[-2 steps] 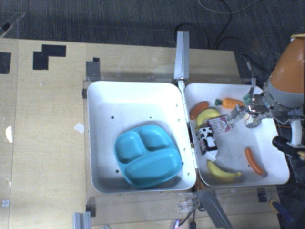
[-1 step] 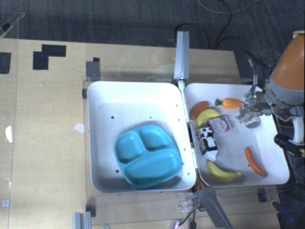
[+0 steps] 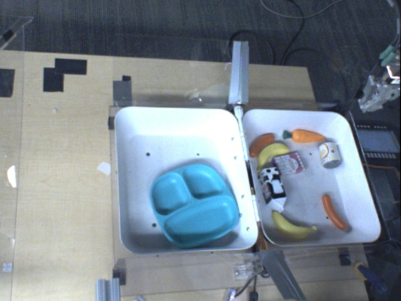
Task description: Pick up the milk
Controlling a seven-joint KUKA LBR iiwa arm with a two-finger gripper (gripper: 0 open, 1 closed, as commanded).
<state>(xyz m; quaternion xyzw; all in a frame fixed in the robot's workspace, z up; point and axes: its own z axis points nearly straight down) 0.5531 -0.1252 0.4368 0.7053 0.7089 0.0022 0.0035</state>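
Though far from end effector (image 3: 378, 96), milk (image 3: 272, 184) unheld

We look down on a pale wooden bench (image 3: 62, 187) that fills the left and centre of the frame. Black square markers (image 3: 64, 73) sit on it in the upper left, and a clear panel edge catches light at the far left. Across the top runs a dark grey carpeted floor (image 3: 156, 11), with thin cables (image 3: 307, 8) looping in the upper right. A metal post (image 3: 239, 74) stands at upper centre. The light is even and soft.
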